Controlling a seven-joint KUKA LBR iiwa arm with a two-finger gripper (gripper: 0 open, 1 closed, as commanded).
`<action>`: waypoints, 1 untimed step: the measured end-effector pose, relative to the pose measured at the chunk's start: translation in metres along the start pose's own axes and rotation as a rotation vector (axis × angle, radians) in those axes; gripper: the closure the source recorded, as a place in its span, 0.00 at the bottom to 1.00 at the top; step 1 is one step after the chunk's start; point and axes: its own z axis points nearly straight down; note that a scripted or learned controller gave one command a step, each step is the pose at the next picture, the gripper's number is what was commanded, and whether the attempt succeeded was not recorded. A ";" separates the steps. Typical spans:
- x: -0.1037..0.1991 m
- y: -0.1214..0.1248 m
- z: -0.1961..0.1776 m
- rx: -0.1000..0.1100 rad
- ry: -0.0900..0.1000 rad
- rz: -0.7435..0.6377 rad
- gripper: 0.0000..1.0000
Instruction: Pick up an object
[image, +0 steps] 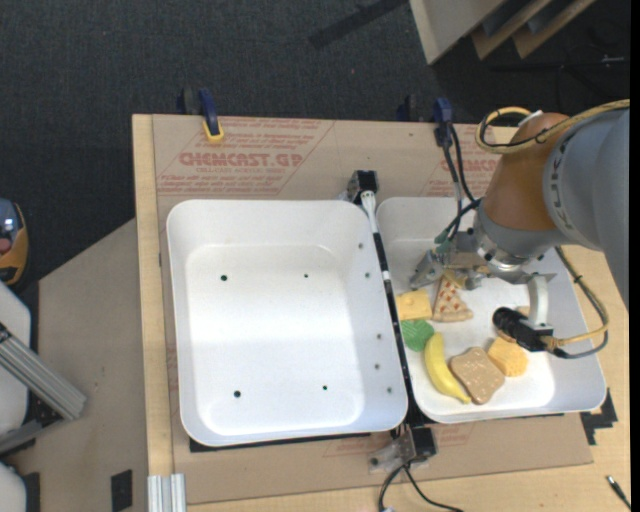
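Observation:
My gripper (447, 268) hangs low over the upper part of the right bin (570, 395), its fingers spread open. Just below it lies a pizza slice (452, 302), its tip pointing up between the fingers, and nothing is held. Left of the slice sits a yellow cheese wedge (412, 305). Toward the front are a green piece (418, 333), a banana (440, 368), a bread slice (477, 375) and an orange block (509, 357).
The left bin (200, 230) lies beside the right one, and their rims meet at a black divider strip (382, 270). The grey arm with its orange band (520, 185) comes in from the right above the right bin's back. Both bins rest on a brown board (160, 170).

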 end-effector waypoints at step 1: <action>-0.032 0.045 -0.001 -0.012 -0.005 -0.002 0.00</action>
